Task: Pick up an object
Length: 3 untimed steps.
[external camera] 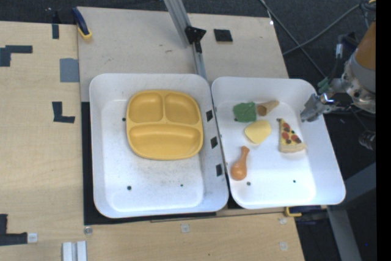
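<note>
I read the counter from the left. The left bin carries a yellow divided plate lying flat, well apart from anything I would want to grab. The right bin holds the candidates: a green leafy toy near the top, with a small ice-cream cone just beside it, a pale yellow wedge below them, an orange drumstick slanting down toward the bin's left wall, and a pizza slice nearest the arm.

The step in hand, as I judge it, is the approach: nothing is lifted yet. The pizza slice looks the best target, since it lies closest to the end effector and stands apart from its neighbours. I would come in over it, line the grip across its narrow width rather than along its length, and descend straight so the slice isn't nudged toward the wedge. It lies flat and low, so I expect the grip must go nearly to the bin floor.

The end effector sits at the right bin's right rim, just above the pizza slice in the view. It looks to be carrying nothing, but at this size I cannot tell how wide it stands.
</note>
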Tool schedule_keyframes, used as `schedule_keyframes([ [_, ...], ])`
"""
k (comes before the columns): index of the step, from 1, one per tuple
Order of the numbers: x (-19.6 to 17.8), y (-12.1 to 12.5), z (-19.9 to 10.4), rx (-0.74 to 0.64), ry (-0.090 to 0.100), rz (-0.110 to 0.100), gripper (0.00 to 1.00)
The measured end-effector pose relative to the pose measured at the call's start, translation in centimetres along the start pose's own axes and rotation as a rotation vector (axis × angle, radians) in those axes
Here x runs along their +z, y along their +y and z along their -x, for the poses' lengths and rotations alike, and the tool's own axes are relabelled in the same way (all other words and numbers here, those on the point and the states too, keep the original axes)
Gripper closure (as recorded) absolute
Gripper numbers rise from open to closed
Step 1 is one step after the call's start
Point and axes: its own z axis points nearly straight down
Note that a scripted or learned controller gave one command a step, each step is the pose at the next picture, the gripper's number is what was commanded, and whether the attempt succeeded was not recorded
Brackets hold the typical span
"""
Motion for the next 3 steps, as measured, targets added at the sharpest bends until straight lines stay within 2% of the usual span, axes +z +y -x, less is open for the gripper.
schedule_keyframes([
  [1,1.4,0.3,-5.6,-0.004,0.003,-0.006,1.00],
  [3,1.4,2.6,-15.7,-0.003,0.002,-0.006,1.00],
])
